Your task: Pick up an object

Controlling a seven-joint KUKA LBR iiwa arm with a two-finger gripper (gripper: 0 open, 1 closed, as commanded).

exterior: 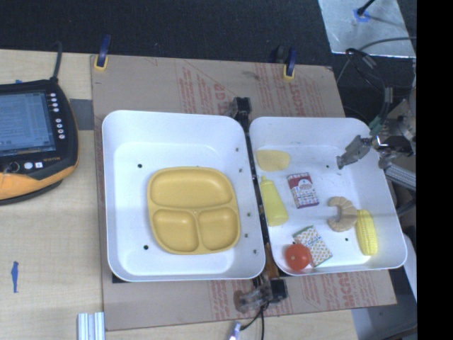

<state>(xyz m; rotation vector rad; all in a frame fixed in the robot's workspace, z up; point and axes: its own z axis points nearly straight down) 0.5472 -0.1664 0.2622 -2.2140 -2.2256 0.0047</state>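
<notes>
Two white bins sit side by side on a brown cardboard sheet (212, 83).

Left bin (120, 190): holds a yellow divided tray (192, 209), lying flat near the bin centre, with one long compartment at 12 o'clock and two smaller ones at 6 o'clock.

Right bin (318, 129): holds the loose objects.
- Pale yellow flat piece (272, 160) at 10 o'clock.
- Yellow bottle-shaped item (273, 201) at 9 o'clock, along the wall shared with the left bin.
- Red-and-white carton (302, 190) near the centre.
- Tan croissant (343, 213) at 4 o'clock, just beside the corn cob (367, 232), which lies against the 3 o'clock wall.
- Red tomato (298, 256) at 7 o'clock, touching a checkered packet (313, 244).

Gripper (352, 151): sits above the bin's 2 o'clock corner, well apart from every object. One grey finger points down toward the bin floor; nothing is seen between the fingers. Jaw width cannot be determined from this angle.

Outside the bins: a tablet controller (32, 137) on an orange base at 9 o'clock on the bench, and two clamps (289, 62) at the 12 o'clock edge of the cardboard.
</notes>
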